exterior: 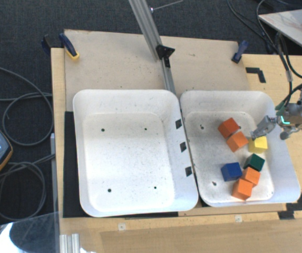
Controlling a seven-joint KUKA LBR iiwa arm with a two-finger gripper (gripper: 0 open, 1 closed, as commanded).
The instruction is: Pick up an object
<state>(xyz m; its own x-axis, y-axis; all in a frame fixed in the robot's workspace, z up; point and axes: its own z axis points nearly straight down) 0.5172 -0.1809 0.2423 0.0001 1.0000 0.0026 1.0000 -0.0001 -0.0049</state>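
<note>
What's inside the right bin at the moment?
The right bin holds seven blocks: four orange, one blue, one green, one yellow. The end effector overhangs the bin's right edge, covering whatever lies beneath.

Two bins side by side on your bench

All your blocks [242, 156] lie clustered in the right bin [206, 194], toward its right side; the left bin [87, 141] sits beside it, and the gripper [273, 127] hangs just right of the cluster.

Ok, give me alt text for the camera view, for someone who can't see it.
The gripper hovers at the right bin beside a yellow block; orange, blue and green blocks cluster nearby. The left bin sits alongside.
</note>
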